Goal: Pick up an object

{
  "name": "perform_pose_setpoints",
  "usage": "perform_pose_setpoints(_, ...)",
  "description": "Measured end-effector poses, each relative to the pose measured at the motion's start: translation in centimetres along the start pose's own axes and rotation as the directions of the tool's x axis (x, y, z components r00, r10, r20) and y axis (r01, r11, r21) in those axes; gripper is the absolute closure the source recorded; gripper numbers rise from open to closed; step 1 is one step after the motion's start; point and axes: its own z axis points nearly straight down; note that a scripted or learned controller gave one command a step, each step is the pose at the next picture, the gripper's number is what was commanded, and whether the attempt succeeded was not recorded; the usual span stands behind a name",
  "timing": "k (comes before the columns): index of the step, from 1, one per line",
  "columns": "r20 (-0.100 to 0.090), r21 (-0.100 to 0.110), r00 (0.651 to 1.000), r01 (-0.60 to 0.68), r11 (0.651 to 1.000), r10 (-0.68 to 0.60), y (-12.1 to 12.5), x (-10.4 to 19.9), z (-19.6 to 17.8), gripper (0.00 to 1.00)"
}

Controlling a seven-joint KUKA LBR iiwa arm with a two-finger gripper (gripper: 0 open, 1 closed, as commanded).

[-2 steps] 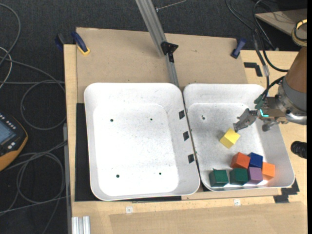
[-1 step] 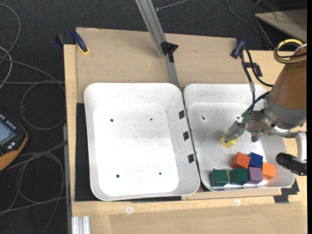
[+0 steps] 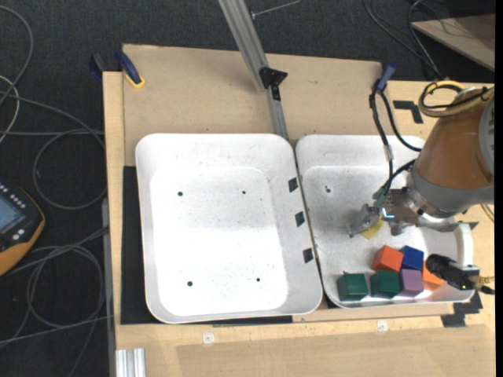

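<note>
The worktop (image 3: 196, 93), a tan board, carried two shallow white bins side by side. The left bin (image 3: 216, 226) showed only small dark dots on its floor. The right bin (image 3: 338, 171) held the objects, all gathered in its near right corner. The grey arm (image 3: 460, 159) with its orange band reached in from the right and hung over that bin. Its tool (image 3: 369, 222) sat low above the bin floor, just left of the blocks; whether it was wide or narrow could not be told, and a yellowish bit beside it was too small to identify. An orange block (image 3: 387, 258) lay touching a blue block (image 3: 412, 255), with a purple block (image 3: 412, 280) just below. Two green blocks (image 3: 369, 285) sat side by side along the near rim.
</note>
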Motion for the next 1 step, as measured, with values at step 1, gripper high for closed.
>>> perform_pose_setpoints(1, 0.0, 0.001, 1.0, 0.0, 1.0, 0.0, -0.1, 0.07, 5.32, 0.0)
